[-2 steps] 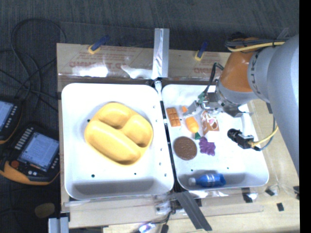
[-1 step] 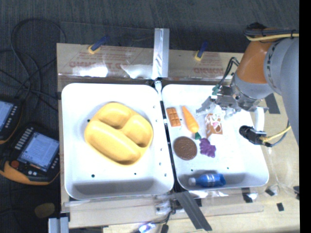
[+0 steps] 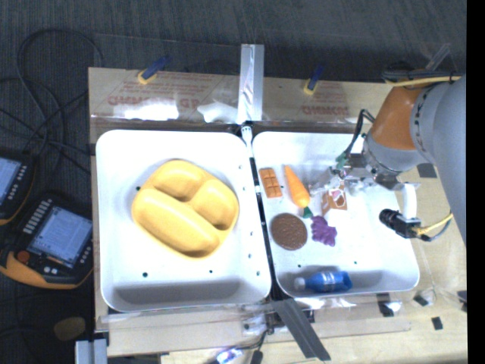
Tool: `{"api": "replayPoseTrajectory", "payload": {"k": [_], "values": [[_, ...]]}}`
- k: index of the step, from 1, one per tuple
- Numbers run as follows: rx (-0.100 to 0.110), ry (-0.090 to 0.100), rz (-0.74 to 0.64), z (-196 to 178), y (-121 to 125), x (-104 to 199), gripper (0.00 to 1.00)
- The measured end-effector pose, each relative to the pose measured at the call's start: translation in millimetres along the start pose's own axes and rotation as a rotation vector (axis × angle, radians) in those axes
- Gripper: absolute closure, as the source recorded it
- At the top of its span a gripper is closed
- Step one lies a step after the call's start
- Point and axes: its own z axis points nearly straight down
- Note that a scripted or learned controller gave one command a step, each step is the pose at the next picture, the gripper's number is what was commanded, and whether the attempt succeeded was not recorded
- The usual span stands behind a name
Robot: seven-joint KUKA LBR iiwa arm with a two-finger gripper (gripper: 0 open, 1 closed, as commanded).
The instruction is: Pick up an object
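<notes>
Left bin [image 3: 114, 203] holds a big yellow bread-shaped toy [image 3: 184, 207]. Right bin [image 3: 394, 271]: waffle [image 3: 270, 182], carrot [image 3: 297, 186], brown disc [image 3: 289, 230], purple grapes [image 3: 323, 230], blue bottle [image 3: 327, 281] — likely grouped w/in reach. Hand [image 3: 342, 179] hovers by a small brown piece [image 3: 334, 200]; can't tell its grip state.

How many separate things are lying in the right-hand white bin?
6: an orange waffle block by the divider, an orange carrot beside it, a brown round cookie, purple grapes, a small cake slice, and a blue bottle at the front wall. The arm may hide more.
</notes>
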Motion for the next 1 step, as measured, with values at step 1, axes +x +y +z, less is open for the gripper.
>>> {"api": "replayPoseTrajectory", "payload": {"k": [1], "values": [[-0.006, 0.0, -0.001, -12.7, 2.3, 0.6, 1.0]]}}
